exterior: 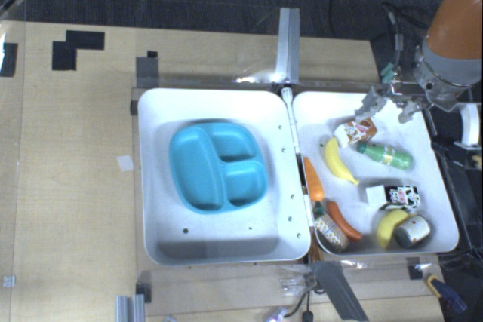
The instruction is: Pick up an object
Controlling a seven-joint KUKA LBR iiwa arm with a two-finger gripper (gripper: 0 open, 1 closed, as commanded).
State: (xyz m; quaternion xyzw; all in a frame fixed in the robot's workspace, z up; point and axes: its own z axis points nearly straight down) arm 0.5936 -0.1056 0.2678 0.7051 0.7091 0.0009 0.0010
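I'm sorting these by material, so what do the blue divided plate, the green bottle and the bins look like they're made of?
Blue plate: likely molded plastic, with an even matte color and soft rounded dividers.
Green bottle: probably plastic, since it looks translucent green with a glossy highlight, though glass can't be ruled out.
Bins: apparently white plastic, smooth with rounded corners and a faint sheen.

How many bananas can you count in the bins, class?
2. One banana lies near the middle of the right bin, beside the green bottle. The other banana sits at its near end, against a metal can.
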